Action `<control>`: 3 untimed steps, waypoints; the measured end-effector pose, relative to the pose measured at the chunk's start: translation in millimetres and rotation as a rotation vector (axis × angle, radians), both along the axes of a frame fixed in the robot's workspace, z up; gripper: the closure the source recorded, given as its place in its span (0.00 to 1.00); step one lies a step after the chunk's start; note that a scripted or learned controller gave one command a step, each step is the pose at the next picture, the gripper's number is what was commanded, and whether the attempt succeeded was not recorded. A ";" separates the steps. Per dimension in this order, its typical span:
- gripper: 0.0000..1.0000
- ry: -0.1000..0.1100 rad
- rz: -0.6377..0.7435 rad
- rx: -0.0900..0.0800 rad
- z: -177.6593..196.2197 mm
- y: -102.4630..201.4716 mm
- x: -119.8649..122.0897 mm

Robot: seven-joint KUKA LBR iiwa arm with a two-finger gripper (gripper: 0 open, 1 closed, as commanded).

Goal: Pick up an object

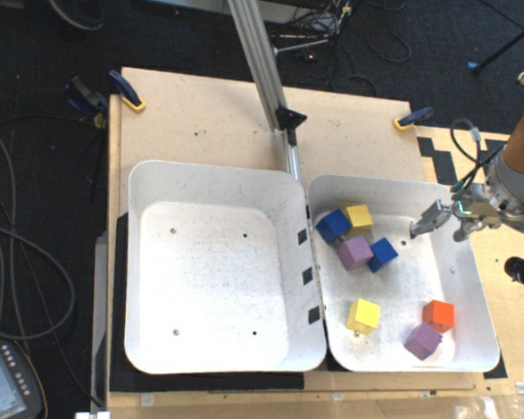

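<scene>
The right bin [472, 277] holds several small cubes. A blue cube [332, 225], a yellow cube [359, 217], a purple cube [356, 252] and a second blue cube [382, 254] cluster near its back left. Toward the front lie another yellow cube [364, 315], an orange cube [438, 314] and a purple cube [423, 341]. My gripper [438, 232] hangs above the bin's back right part, open, with nothing between its fingers. It is to the right of the cluster and apart from every cube.
The left bin [143, 241] sits beside the right one on a tan board. A metal pole [259, 56] slants down to the gap between the bins at the back. Yellow clamps [131, 101] hold the board's back corners.
</scene>
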State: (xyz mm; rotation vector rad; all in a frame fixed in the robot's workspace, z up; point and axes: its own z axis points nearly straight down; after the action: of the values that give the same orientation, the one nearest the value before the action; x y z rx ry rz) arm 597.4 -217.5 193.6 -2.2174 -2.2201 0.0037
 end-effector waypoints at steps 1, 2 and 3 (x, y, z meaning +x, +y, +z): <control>0.00 -0.004 0.002 -0.002 2.7 0.2 1.1; 0.00 0.001 0.000 0.000 -60.8 5.2 -0.5; 0.00 -0.025 -0.002 -0.010 -72.3 2.0 5.5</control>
State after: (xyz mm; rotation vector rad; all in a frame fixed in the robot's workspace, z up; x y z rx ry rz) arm 602.8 -215.5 121.3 -2.2367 -2.2359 -0.0132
